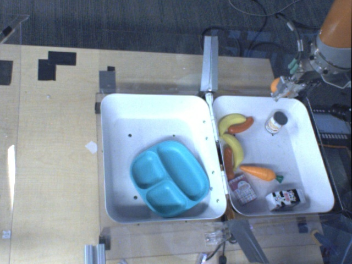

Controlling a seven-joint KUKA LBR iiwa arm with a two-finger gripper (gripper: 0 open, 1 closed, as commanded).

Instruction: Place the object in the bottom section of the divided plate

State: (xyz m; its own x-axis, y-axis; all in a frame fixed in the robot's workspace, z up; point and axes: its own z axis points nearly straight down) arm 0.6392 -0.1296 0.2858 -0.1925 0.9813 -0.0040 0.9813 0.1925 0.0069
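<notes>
The blue divided plate (pixel 170 177) lies in the left bin (pixel 115 147), with two sections toward the far side and one toward the near edge. My gripper (pixel 281 86) hangs over the far rim of the right bin (pixel 313 164), away from the plate. A small orange object (pixel 274 84) shows at its fingertips, and the fingers look shut on it.
The right bin holds two bananas (pixel 231 122), a red sausage (pixel 241 126), a carrot (pixel 258 172), a small jar (pixel 275 122), a red packet (pixel 242 190) and a black-and-white carton (pixel 286 198). A metal divider post (pixel 209 65) stands between the bins.
</notes>
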